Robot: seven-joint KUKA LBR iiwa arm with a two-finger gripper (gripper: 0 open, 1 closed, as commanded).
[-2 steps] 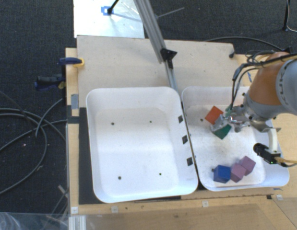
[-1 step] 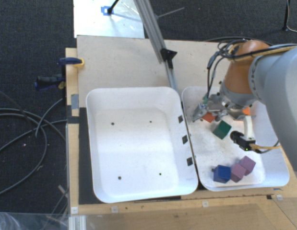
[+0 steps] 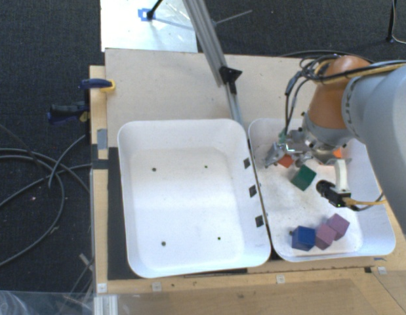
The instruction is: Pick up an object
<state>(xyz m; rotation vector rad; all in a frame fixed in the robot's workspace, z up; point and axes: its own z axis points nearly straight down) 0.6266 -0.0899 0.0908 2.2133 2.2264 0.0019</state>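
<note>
You have a metal pole (image 3: 209,41) slanting over the pale wooden bench (image 3: 163,84), a blue clamp with a yellow tip (image 3: 94,84) on its left edge, and black cables (image 3: 32,176) across the dark carpet (image 3: 39,44).

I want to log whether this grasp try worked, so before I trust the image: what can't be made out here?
- Gripper, camera view: the arm's wrist sits over it, so the state of the jaws cannot be told.
- Orange object: mostly hidden under the gripper; its shape, and whether it is held, is unclear.
- Purple blocks: touching; too small to tell whether they are one or two pieces.
- Green block and blue block: plainly visible in the right bin.
</note>
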